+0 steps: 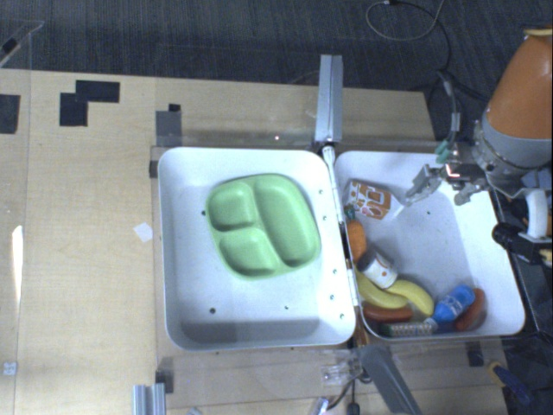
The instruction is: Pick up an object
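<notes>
Two white bins side by side on the wooden bench, and the arm point(523, 93), orange band showing above the grey wrist, comes in from the right over the right bin point(484, 232). The gripper point(429, 180) hangs over the upper part of that bin, its grey fingers point(422, 184) reaching toward a small packet point(370, 201); nothing sits between them, and how wide they stand is too small to tell. That packet is white with an orange printed panel, lying against the bin's left wall near the top; the print is there but too blurred to read. Down the same wall, an orange carrot-like piece point(356, 239), then a small white and yellow item with a dark end point(380, 271), touching the banana point(399, 296) that curves along the lower part. Right of the banana, a blue bottle-shaped thing point(454, 304), with a reddish-brown piece point(474, 309) tucked into the lower right corner and another red one point(387, 314) under the banana. All the pickable clutter crowds the left side and the bottom. Over in the left bin point(181, 258), a green divided tray point(262, 225) with three compartments lies alone in the middle. A metal post point(329, 98) stands at the seam between the bins, black marks point(88, 99) sit on the bench top left, and a cable point(406, 15) loops on the dark floor behind.
</notes>
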You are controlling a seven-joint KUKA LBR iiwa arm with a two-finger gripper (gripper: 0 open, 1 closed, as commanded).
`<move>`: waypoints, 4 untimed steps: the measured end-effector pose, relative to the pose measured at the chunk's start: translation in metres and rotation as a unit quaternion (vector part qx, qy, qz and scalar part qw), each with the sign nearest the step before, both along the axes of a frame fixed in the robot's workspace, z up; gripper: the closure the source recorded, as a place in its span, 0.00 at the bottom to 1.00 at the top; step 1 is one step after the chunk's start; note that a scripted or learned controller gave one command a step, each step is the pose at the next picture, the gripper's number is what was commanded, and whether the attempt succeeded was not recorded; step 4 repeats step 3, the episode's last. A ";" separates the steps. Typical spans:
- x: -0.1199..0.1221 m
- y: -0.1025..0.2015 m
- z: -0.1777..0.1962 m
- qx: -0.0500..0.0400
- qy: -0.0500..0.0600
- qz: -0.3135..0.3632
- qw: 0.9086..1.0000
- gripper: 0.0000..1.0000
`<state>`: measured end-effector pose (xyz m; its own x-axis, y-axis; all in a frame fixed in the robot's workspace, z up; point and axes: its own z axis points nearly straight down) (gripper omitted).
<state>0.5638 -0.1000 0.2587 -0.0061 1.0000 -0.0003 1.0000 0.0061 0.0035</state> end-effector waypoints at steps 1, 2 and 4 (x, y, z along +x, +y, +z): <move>0.002 0.001 0.011 0.000 -0.003 0.002 1.000 1.00; -0.019 0.002 0.107 -0.002 -0.003 0.209 0.978 1.00; 0.055 0.002 0.166 -0.002 -0.002 0.178 0.984 1.00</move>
